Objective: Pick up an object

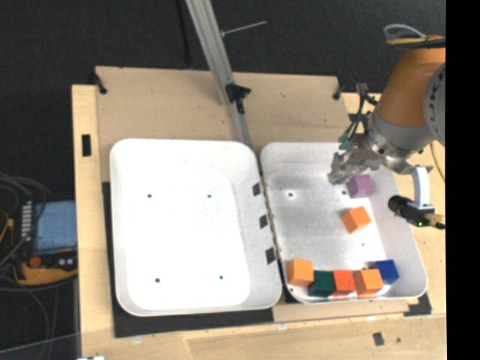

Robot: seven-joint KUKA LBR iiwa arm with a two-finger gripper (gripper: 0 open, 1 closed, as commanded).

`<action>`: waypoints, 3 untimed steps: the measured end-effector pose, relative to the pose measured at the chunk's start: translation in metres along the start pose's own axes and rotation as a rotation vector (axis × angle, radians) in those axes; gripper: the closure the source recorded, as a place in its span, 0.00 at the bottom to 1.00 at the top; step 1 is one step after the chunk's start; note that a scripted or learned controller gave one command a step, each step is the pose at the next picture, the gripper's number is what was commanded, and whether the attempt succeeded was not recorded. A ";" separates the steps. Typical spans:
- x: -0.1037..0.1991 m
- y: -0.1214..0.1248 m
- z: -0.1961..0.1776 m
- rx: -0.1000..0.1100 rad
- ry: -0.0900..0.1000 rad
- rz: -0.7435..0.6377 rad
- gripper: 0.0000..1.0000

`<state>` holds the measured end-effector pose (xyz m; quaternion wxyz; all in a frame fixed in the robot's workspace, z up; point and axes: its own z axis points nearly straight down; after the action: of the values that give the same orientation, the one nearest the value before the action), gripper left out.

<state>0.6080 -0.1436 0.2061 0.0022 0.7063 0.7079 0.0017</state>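
Observation:
My gripper [346, 172] hangs over the upper right part of the right bin [300, 201], its fingers pointing down. A purple block [361, 185] lies just below and to the right of the fingertips, touching or nearly touching them. An orange block [356, 219] sits a little further down in the same bin. Along the bin's front edge stand an orange block [301, 271], a green block [323, 282], two more orange blocks [344, 280] [369, 280] and a blue block [386, 270].
The left bin [187, 223] lies beside the right one. A slanted metal rail [217, 51] runs down to the gap between the bins. A black fitting [405, 208] juts in at the right bin's right rim.

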 end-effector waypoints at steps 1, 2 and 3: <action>0.051 0.019 -0.003 0.003 0.002 -0.005 1.00; 0.110 0.020 -0.003 0.006 0.003 -0.006 1.00; 0.172 0.031 -0.016 0.003 0.003 -0.007 1.00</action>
<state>0.6387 0.0287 0.2223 0.0001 0.7039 0.7103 0.0016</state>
